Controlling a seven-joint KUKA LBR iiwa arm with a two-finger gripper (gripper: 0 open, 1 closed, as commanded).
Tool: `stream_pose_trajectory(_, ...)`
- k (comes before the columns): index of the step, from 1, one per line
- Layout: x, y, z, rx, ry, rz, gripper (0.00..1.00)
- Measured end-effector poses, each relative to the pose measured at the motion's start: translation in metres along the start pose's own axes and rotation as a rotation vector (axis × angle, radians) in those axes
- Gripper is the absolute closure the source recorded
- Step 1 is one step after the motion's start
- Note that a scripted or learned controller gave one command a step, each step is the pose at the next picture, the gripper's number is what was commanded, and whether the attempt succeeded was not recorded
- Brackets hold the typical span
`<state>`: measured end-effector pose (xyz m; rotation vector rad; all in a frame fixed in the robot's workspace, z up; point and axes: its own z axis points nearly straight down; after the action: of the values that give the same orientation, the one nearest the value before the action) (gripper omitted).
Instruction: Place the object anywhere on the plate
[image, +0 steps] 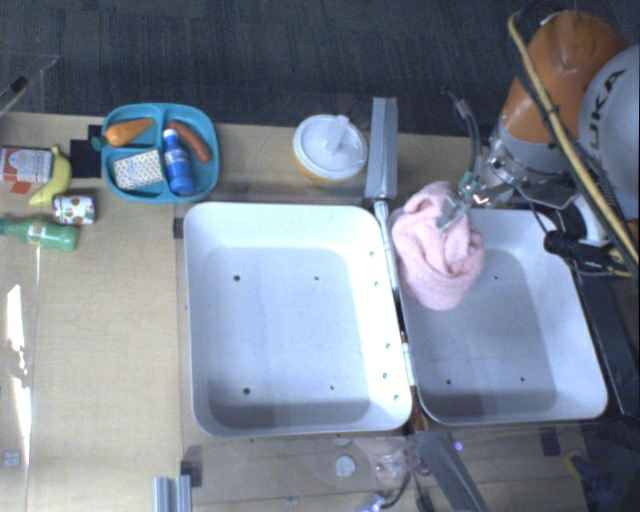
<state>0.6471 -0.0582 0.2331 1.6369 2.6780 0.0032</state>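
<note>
**Pink cloth bunched at gripper, right bin, upper left corner**

Camera view: you see the arm (560, 90) reaching in from the right, orange band at top right, with the gripper (455, 212) down at the upper left corner of the right bin (520, 380). A pink cloth (435, 255) hangs in a bunched lump right under the fingertips, its top fold gathered between them, so the gripper reads as clamped on the cloth. The lower part of the cloth drapes over the bin floor, close to the divider between the bins. The left bin (290, 320) lies just beside it. On the bench (90, 330) beyond the left bin you find a blue divided plate (195, 178) carrying toy food, and a white lidded cup (330, 147) near the divider. A banana (55, 175), a small can (73, 209) and a green bottle (40, 235) lie at far left.
</note>
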Motion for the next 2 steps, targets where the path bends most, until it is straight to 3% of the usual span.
stream_pose_trajectory(2, 0.110, -0.007, -0.013, -0.001, 0.001, -0.805, 1.00)
